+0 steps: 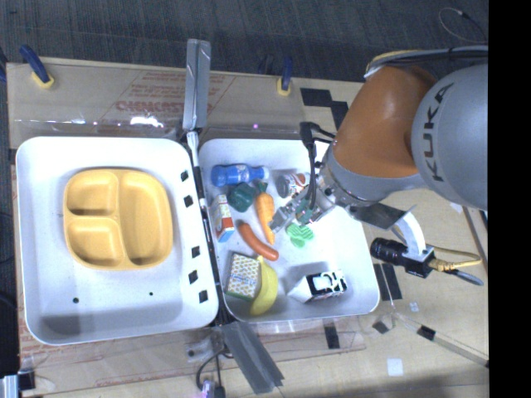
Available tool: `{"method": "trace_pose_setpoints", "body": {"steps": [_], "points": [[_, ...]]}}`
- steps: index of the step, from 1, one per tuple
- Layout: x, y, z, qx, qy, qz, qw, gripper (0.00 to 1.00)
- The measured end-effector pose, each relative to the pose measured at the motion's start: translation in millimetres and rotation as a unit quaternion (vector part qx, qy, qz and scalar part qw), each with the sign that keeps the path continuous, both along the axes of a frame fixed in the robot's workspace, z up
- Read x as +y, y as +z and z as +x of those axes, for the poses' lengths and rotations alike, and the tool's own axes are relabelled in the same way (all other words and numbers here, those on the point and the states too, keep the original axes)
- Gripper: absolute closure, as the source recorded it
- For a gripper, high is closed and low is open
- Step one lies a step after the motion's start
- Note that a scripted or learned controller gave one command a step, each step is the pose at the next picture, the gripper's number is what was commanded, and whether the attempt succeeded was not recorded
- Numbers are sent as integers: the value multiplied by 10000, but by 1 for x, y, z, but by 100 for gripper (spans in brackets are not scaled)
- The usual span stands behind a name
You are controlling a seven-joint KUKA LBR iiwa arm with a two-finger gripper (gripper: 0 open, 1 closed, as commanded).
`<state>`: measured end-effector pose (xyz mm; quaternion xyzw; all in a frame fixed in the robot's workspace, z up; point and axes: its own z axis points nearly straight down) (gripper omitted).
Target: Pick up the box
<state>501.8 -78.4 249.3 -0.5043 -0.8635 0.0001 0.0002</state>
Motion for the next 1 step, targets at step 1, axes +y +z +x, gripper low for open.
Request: {"method": "trace_pose_setpoints", "body": {"steps": [1], "points": [[0,10,1,2,24,1,10000,100]]}}
